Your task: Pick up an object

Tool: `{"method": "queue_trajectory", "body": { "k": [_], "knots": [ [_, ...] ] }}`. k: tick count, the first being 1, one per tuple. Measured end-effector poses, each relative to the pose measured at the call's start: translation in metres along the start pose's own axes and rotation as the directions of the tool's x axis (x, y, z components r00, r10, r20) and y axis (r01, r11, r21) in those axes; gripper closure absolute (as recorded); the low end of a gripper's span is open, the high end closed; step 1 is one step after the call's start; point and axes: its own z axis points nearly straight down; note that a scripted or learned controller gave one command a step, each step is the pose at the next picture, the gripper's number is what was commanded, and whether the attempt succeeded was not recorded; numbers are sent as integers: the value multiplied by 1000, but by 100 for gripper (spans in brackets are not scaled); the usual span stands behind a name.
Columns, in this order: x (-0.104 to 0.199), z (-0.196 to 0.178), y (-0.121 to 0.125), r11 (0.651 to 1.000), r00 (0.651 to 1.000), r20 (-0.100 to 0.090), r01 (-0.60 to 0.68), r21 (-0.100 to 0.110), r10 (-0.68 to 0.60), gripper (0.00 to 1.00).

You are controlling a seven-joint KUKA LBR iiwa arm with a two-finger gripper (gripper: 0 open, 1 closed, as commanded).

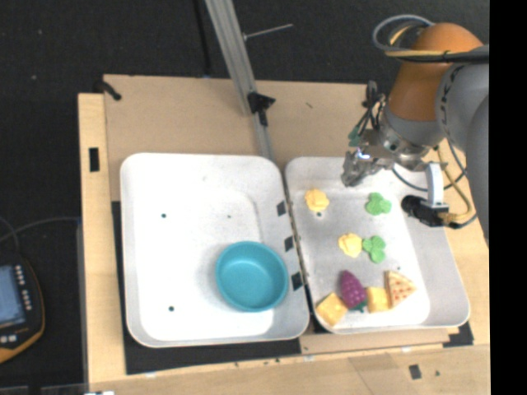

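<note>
No legible text, labels, brands, numbers or signs anywhere.

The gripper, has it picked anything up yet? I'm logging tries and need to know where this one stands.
Nothing looks picked yet. The gripper sits over the far end of the right bin, with no item visible between its fingers. The toy foods lie on the bin floor: the yellow piece and the green piece are nearest it. The blue bowl rests in the left bin. Descending, grasping and lifting all remain.

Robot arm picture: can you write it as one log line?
gripper: above right bin far edge | holding: nothing seen | nearest: yellow toy | blue bowl: left bin
</note>
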Motion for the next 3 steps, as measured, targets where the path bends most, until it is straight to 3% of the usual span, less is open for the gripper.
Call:
{"method": "queue_trajectory", "body": {
  "k": [1, 3],
  "knots": [
    [-1, -55, 2, 1000, 1000, 1, 1, -5, -1, 100],
    [97, -74, -36, 1000, 1000, -3, 5, 1, -5, 100]
  ]
}}
